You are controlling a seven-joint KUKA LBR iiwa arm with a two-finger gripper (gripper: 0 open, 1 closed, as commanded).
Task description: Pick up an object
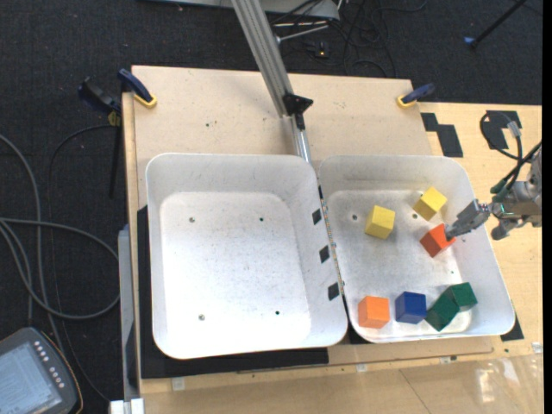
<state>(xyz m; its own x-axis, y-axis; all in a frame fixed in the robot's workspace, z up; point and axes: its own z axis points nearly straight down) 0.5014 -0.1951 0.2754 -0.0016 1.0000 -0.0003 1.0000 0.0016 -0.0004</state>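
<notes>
gripper [463, 221] at red block [435, 241], right bin [492, 270]

Nothing readable here, honestly. No text, labels, brand names, numbers or signs that I can make out on anything in the camera view. The small grey screen device [30, 378] at the bottom-left corner, far across the bench from the fingers, has a lit display, but whatever is on it is too small and blurry to read. The black tape patches [442, 133] on the pale wooden bench top [224, 110], up beyond the fingers, are plain shapes, not lettering.
</notes>
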